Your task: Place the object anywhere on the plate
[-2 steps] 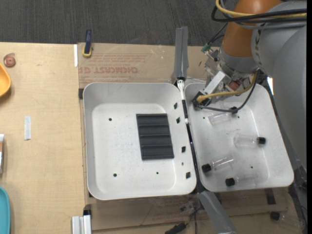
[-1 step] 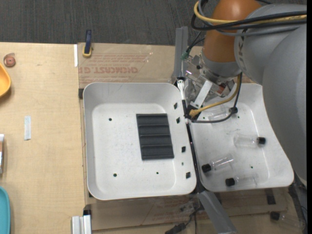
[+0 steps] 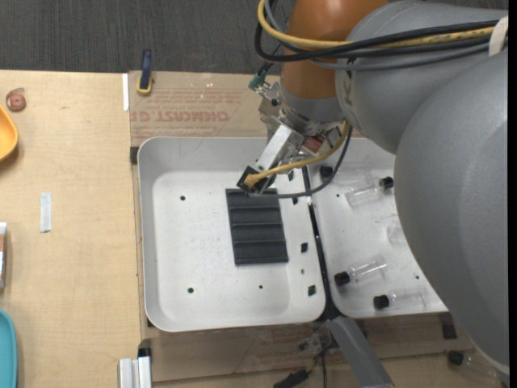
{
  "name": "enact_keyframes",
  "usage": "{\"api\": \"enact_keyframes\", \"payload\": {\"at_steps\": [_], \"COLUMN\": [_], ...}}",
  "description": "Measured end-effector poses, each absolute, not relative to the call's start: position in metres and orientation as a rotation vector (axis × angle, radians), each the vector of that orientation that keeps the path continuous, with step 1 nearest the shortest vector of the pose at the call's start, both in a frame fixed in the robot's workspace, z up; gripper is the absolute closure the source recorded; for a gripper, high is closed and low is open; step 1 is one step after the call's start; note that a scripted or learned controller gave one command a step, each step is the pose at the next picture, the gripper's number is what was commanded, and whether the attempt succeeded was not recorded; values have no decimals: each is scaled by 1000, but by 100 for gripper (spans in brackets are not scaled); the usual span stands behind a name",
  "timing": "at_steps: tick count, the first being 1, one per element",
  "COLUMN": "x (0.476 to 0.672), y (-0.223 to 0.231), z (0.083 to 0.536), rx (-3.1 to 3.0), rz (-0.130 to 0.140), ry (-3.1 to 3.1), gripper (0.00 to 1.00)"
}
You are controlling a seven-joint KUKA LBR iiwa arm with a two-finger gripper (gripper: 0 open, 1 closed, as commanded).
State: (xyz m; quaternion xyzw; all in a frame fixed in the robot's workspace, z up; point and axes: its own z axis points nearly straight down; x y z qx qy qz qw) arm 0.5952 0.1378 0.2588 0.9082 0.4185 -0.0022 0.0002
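Note:
A black ridged rectangular plate [image 3: 258, 227] lies flat in the left white bin [image 3: 161, 217], right of its middle. Clear tubes with black caps lie in the right bin [image 3: 420, 297]: one at the far side [image 3: 366, 191], one nearer [image 3: 360, 272] and one by the front rim [image 3: 390, 300]. My gripper [image 3: 307, 146] hangs under the orange wrist, above the far end of the divider between the bins and just beyond the plate's far edge. The wrist hides whatever is under it. Nothing shows in its hold.
The grey arm covers most of the right bin. Small black bits [image 3: 304, 247] lie near the divider in the left bin. Cardboard [image 3: 194, 107] and a blue clamp [image 3: 145, 69] sit behind the bins. A wooden table [image 3: 65, 217] extends to the left.

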Motion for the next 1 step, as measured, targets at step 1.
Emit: {"api": "enact_keyframes", "payload": {"at_steps": [1], "x": [613], "y": [180], "z": [348], "rx": [2239], "rz": [-5], "ry": [2204], "gripper": [100]}}
